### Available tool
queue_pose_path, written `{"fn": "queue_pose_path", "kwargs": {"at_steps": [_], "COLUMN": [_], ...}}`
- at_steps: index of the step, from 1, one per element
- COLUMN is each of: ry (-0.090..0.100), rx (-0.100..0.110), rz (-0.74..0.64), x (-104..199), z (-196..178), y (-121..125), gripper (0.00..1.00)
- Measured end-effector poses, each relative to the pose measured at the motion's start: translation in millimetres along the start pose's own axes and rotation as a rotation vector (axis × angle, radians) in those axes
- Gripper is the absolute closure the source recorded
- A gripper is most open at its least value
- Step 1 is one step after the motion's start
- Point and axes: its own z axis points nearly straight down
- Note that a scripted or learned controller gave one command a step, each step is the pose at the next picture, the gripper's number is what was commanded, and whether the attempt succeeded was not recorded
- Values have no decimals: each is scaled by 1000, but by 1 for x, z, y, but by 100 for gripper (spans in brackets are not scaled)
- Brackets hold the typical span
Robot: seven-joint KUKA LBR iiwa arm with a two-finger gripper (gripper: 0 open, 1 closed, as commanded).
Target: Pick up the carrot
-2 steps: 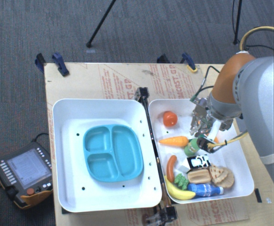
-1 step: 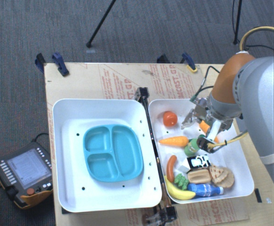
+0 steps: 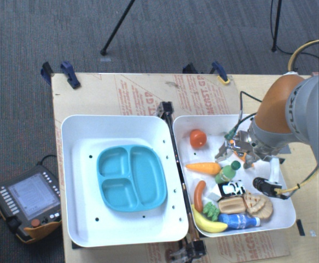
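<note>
Carrot [image 3: 203, 168] lies flat in the right bin [image 3: 288, 219], mid-frame right, thick end toward the green bottle [image 3: 227, 172], tip pointing at the bin divider. Nothing is on top of it.

Gripper [image 3: 235, 147] hangs over the upper middle of the same bin, just up-right of the carrot's thick end and close above the green bottle. Can't tell if the jaws are open or closed: the finger area is a clutter of metal and orange bits. Nothing visibly between the fingers, so I read the carrot as not yet grasped.

Risks from here, my read:
- Green bottle touches or nearly touches the carrot's thick end. Descend there and a finger lands on the bottle or grabs it instead.
- Carrot tapers. A pinch near the thin end likely squirts it out toward the bin wall.
- Tomato [image 3: 198, 138] sits just above the carrot. A wide approach could knock it rolling.
- Safest target looks like mid-body, fingers straddling across the carrot's width.

Count:
- 2 white bins. The left bin [image 3: 82, 212] holds 1 blue divided plate [image 3: 131, 177] with three compartments.
- Right bin: 1 carrot, 1 tomato, 1 green bottle, 1 sausage [image 3: 199, 195], 1 banana [image 3: 209, 223], 1 blue bottle [image 3: 240, 221], 1 small green piece beside the sausage (can't identify), 1 black-and-white block [image 3: 231, 189].
- 2 bread-like pieces [image 3: 245, 205], lower right.
- 1 teach pendant [image 3: 27, 200] on the floor, lower left of frame.
</note>
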Motion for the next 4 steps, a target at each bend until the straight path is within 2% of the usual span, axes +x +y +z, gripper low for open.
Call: {"fn": "queue_pose_path", "kwargs": {"at_steps": [1,2,3,4], "ry": [0,-1,-2,0], "rx": [0,-3,-5,-1], "rz": [-87,-357,-578,-401], "x": [-13,-31,-5,67], "z": [0,-1,-1,-1], "y": [-4,32,55,36], "gripper": [0,0,0,0]}}
